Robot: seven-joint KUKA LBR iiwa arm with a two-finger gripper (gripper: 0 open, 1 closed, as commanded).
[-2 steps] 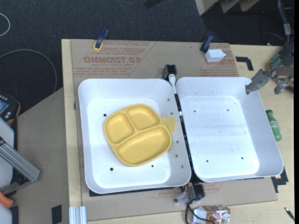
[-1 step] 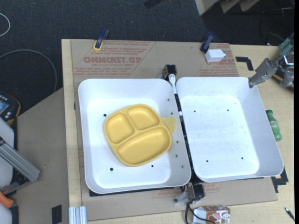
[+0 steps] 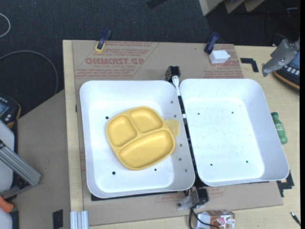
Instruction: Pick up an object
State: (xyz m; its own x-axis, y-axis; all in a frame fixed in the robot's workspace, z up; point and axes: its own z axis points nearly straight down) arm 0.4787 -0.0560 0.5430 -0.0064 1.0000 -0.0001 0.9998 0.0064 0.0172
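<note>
While the gripper (image 3: 284,56) (grip unreadable) sits far right, the yellow plate (image 3: 140,137) points its large compartment lower right.

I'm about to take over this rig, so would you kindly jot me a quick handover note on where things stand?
Claw: at the view's upper right edge, off the bins; I can't tell its state.
Yellow divided plate: lying flat in the left bin, with a small yellow piece peeking out at its right edge.
Right bin: beside it, only specks showing.
Done: nothing lifted yet.
Left: reach in and pick up the plate.
</note>
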